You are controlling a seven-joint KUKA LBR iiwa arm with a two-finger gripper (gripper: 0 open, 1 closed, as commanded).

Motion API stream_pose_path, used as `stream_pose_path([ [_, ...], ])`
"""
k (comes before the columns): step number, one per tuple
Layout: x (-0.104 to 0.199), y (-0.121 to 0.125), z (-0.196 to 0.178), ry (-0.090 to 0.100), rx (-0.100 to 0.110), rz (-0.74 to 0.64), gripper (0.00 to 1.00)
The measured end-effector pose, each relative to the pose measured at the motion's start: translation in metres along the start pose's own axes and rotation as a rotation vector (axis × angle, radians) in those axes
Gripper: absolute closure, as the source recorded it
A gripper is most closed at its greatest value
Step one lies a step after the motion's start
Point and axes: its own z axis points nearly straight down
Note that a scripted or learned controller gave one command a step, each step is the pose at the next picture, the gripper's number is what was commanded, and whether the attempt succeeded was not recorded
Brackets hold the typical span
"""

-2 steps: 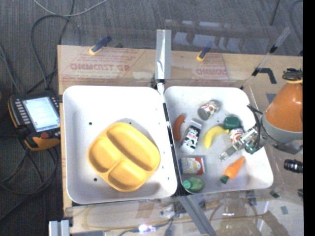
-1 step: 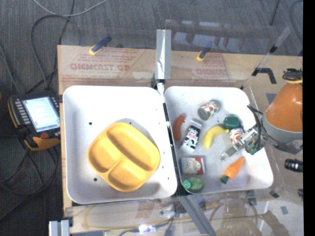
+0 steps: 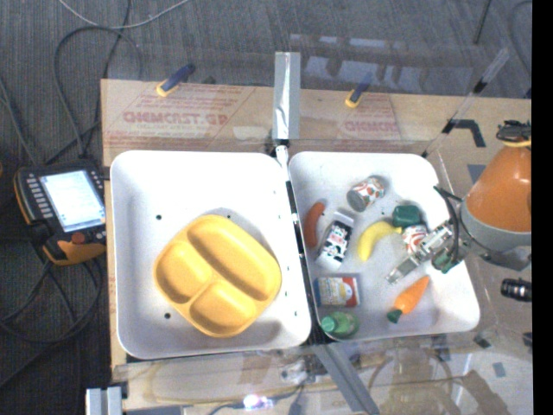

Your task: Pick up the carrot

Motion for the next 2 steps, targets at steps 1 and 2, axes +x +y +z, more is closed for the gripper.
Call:
stream_pose_path([
  [1,-0.0003,-0.0003,0.0001,-0.001,0.000,-0.017,0.00],
  [2,-0.0031,0.0014,0.0004,0.000,0.001,-0.043,0.00],
])
